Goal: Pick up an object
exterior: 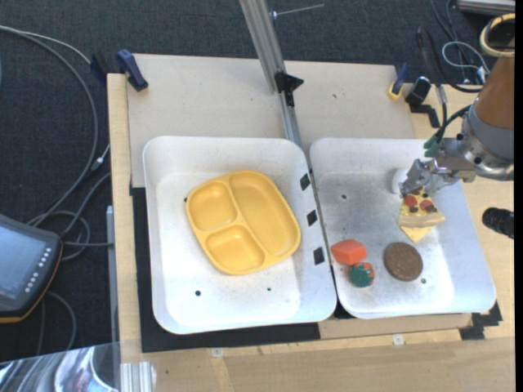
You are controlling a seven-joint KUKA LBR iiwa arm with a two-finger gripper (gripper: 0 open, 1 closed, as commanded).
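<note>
Currently the arm [494,113] reaches in from the right, its orange band visible above the wrist, and the gripper [418,182] sits low over the upper part of the right bin [458,292]. The gripper is directly above, and seemingly touching, the top edge of a toy pizza slice [420,216]; whether the slice is actually between the fingers cannot be told from this angle, nor how wide the gripper stands.

Right bin contents: the pizza slice, yellow with red and dark toppings, lies right of centre with its point toward the near edge. Just below it lies a brown round disc [403,261], like a cookie. To the left of the disc lie an orange-red block [349,251] and a small green-and-red item [362,274], the two touching or nearly so, near the bin's left wall.

Left bin [163,219]: a yellow divided plate [241,220] with three compartments, lying flat and rotated slightly, roughly centred.

Both bins rest side by side on the table [204,96]. A metal post [265,39] rises from the table behind the seam between the bins. Blue clamps [131,68] show at the far corners.
</note>
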